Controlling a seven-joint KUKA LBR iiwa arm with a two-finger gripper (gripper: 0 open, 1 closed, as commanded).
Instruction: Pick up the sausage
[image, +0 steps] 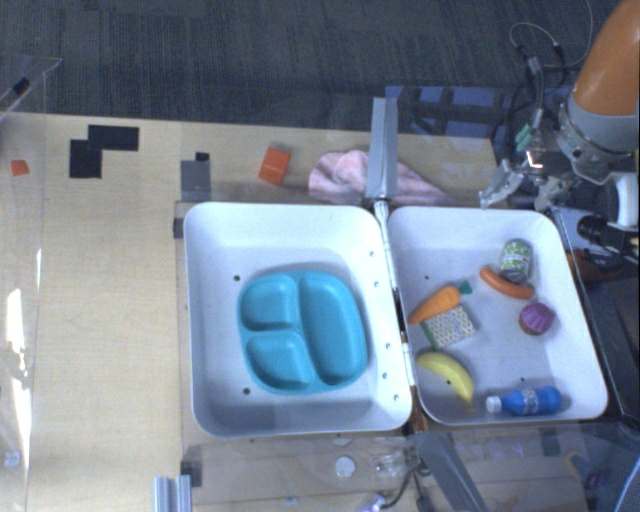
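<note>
The sausage (506, 285) lies in the right bin (575, 300), touching the base of a small tin can (516, 259) and up from a purple toy (537, 318). The pincer (523, 186) hangs above that bin's far rim, fingers spread open, holding nothing, well apart from the sausage.

Pale wood surface (100, 300) is seen from above, with dark grey carpeted floor (250, 45) beyond its far edge. Black L-shaped marking (100, 148) and small orange mark (19, 168) are set on the surface at left. Clear panel (20, 250) stands along the left side, catching glare. Lighting is even.
</note>
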